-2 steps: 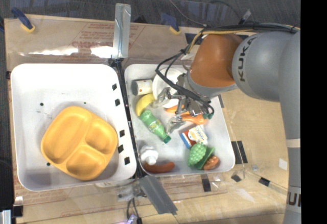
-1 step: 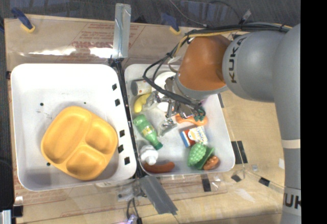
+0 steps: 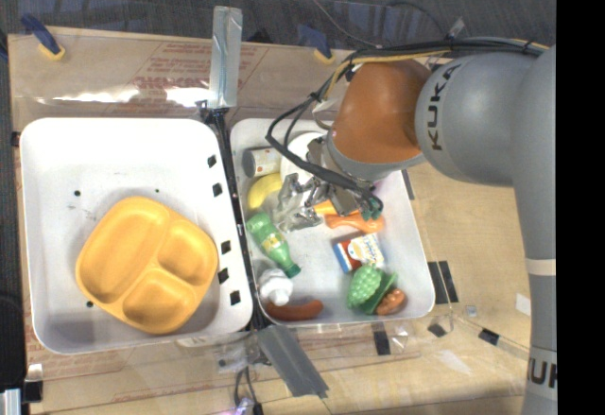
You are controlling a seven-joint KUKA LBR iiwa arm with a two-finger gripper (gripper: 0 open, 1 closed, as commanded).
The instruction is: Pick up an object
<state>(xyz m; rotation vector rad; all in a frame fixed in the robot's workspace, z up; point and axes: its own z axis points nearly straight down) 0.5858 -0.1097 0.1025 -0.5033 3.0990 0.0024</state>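
My gripper [image 3: 298, 203] hangs low in the right bin [image 3: 416, 257], below the orange wrist band, with its metal fingers over the bin's upper middle. Close around it lie a yellow banana-like toy [image 3: 264, 189] to the left, a green bottle [image 3: 269, 241] below left, and an orange carrot-like piece [image 3: 348, 215] to the right. Whether anything sits between the fingers is hidden from this angle. Further down are a blue and white box [image 3: 358, 252], a green leafy toy [image 3: 364, 287], a brown sausage [image 3: 295, 310] and a small white item [image 3: 276, 288].
The left bin [image 3: 57, 148] holds a yellow divided plate [image 3: 146, 262]. A small box [image 3: 262, 160] lies at the right bin's top left corner. Black cables [image 3: 293, 115] loop from the wrist over the bin's upper edge. The grey arm [image 3: 492, 120] covers the bin's upper right.
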